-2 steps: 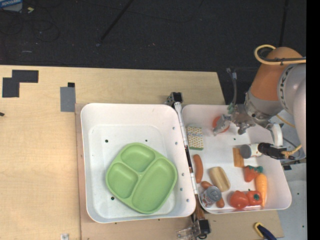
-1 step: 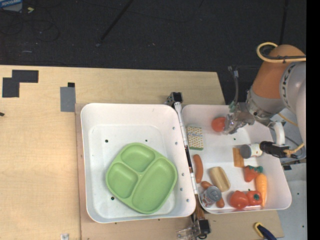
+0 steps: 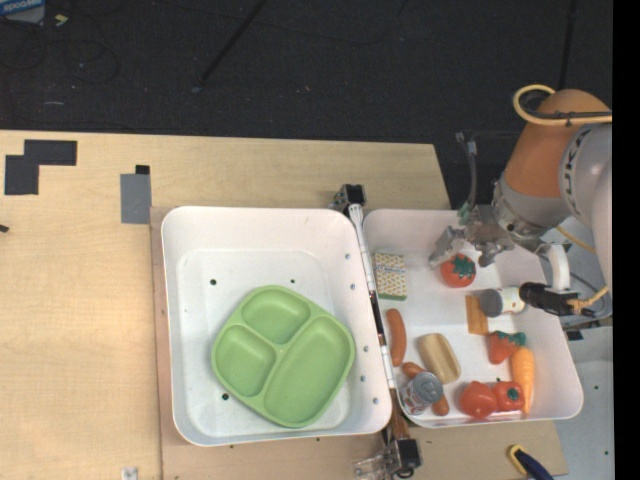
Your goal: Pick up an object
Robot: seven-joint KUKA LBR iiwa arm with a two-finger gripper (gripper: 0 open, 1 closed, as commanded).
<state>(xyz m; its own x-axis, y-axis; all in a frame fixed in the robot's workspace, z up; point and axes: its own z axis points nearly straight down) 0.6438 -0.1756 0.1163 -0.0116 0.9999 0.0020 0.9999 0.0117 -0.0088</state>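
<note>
stage: reach, nothing lifted yet | end effector down in the right bin, right over the red tomato toy | grip: can't tell from this angle (metal bits hide it) | tomato sitting on the bin floor | left: close, lift | green plate in left bin untouched
</note>
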